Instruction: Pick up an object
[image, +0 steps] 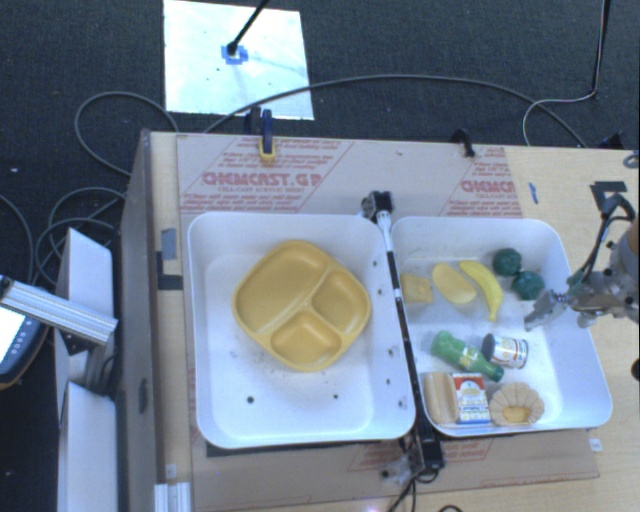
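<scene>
Two shallow white bins side by side on one bench, seen from the fixed camera above.

Left bin (215, 400): one yellow divided plate (302, 304), lying flat near the middle.

Right bin (585, 375): the candidates for picking. Far end: banana (488, 287), pale yellow slice (453, 284), small yellow wedge (416, 289) by the dividing wall, and two dark green round pieces (518, 272) close together. Middle: green bottle (465, 355) lying down, touching a small tin can (506, 351). Near end: red-and-white carton (467, 397) between a bread-like roll (437, 394) and a scalloped tan piece (518, 405).

Gripper (545, 312): at the right rim of the right bin, over bare floor, just right of the tin can and below the green pieces. Nothing seen between its fingers; it appears to touch no item. Whether it is spread or closed cannot be told at this size.

Step in hand, as judged: approach, no item yet chosen. Handling note: the banana or a green piece stands freer than the bottle and can, which touch. Centre over a single item, align the fingers across its narrow side, and descend straight, clear of the bin wall.
</scene>
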